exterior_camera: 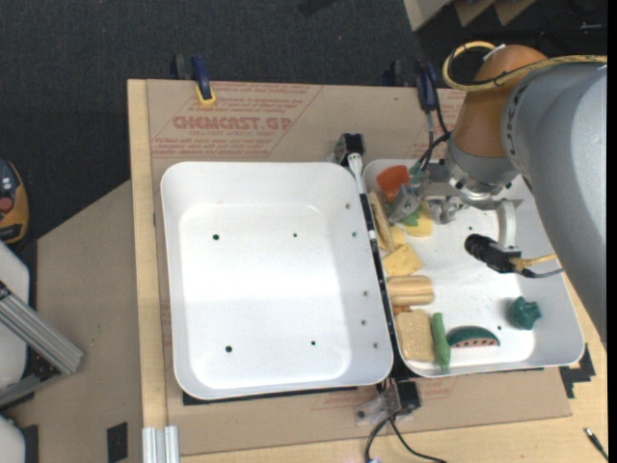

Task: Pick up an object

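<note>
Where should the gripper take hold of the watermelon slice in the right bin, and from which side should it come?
Probably from above, across the watermelon slice at its middle. It lies flat, apart from the green stick on one side and the teal piece on the other.

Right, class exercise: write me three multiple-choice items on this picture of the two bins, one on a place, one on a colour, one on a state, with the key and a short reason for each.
1. Where do the toy foods lie?
A. in the left bin
B. in the right bin
C. on the cardboard

2. What colour is the small lump near the right bin's right edge?
A. teal green
B. red
C. white

3. Where is the claw?
A. over the left bin
B. off beyond the bench
C. low over the right bin's far end

Key: 1 B, the watermelon slice and bread roll lie in the right bin. 2 A, the lump is teal green. 3 C, the claw sits by the yellow piece there.
</note>
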`<state>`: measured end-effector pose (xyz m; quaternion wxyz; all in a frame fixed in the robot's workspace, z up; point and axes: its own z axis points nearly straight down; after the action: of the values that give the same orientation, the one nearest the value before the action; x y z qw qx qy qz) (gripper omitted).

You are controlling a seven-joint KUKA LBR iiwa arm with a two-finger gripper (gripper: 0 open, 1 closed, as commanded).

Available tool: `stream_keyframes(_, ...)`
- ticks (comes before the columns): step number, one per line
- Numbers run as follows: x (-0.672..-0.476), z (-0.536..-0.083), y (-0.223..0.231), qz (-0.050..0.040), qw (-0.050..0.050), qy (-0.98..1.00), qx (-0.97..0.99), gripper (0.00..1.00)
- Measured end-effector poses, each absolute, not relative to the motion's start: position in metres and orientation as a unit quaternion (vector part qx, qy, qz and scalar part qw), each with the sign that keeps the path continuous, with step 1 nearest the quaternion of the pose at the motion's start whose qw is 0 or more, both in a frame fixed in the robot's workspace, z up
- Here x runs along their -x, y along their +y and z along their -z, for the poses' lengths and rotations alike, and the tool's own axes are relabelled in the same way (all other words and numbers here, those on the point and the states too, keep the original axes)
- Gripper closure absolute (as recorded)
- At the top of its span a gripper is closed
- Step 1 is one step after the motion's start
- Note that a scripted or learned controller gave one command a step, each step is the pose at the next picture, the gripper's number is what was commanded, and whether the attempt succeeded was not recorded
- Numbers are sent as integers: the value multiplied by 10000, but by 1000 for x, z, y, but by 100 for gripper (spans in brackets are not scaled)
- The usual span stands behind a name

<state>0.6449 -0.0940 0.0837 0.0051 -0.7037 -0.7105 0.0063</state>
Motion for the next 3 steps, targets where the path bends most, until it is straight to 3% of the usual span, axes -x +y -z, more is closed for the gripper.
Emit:
stream_keyframes(1,-644,-94,-96,-35,33,-7077,7065,100)
stream_keyframes(2,-669,-191,-25,29,-33,-7094,7048,100)
stream_keyframes(3,-668,-350,29,53,-46,-7092,7050,100)
